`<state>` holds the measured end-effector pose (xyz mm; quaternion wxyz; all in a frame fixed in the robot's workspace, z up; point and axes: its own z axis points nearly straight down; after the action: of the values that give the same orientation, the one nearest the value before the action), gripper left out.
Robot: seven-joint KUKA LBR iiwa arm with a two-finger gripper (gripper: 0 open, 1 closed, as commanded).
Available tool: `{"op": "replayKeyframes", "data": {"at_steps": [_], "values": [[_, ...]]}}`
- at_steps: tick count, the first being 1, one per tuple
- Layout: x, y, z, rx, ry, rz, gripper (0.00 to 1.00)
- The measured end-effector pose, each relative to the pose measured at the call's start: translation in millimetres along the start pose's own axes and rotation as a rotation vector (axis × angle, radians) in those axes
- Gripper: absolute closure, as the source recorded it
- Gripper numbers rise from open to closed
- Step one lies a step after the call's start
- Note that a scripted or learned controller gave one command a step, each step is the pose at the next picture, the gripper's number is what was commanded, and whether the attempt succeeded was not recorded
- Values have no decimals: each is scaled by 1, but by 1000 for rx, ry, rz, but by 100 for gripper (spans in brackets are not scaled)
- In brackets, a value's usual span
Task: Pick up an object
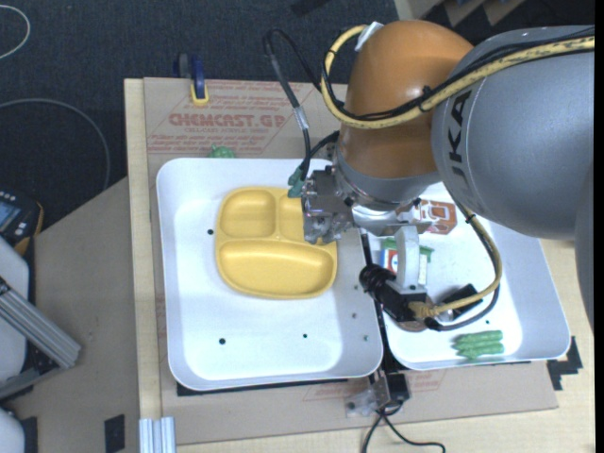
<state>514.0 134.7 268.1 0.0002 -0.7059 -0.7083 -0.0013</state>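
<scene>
A yellow divided plate (270, 243) lies in the left white bin (255, 347), toward its upper middle. My gripper (321, 219) hangs over the plate's right edge, near the wall between the two bins. The orange band and grey arm cover most of what is under the wrist. In the right bin (538, 333) I see a green ridged object (479, 343) near the front, a white and green packet (408, 256) beside the arm, and a red and white item (438, 215) partly hidden behind the arm.
A cardboard sheet (226, 116) with red print lies under the bins, with a blue and yellow clamp (197, 77) at its back edge. Black cables (283, 74) loop off the arm. A brown round object (408, 324) sits at the right bin's front left.
</scene>
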Motion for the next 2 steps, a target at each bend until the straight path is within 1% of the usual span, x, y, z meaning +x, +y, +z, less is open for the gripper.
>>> {"op": "replayKeyframes", "data": {"at_steps": [1,2], "values": [[-89,-31,52,12,-4,13,100],[-70,-34,-78,-11,0,0,100]]}}
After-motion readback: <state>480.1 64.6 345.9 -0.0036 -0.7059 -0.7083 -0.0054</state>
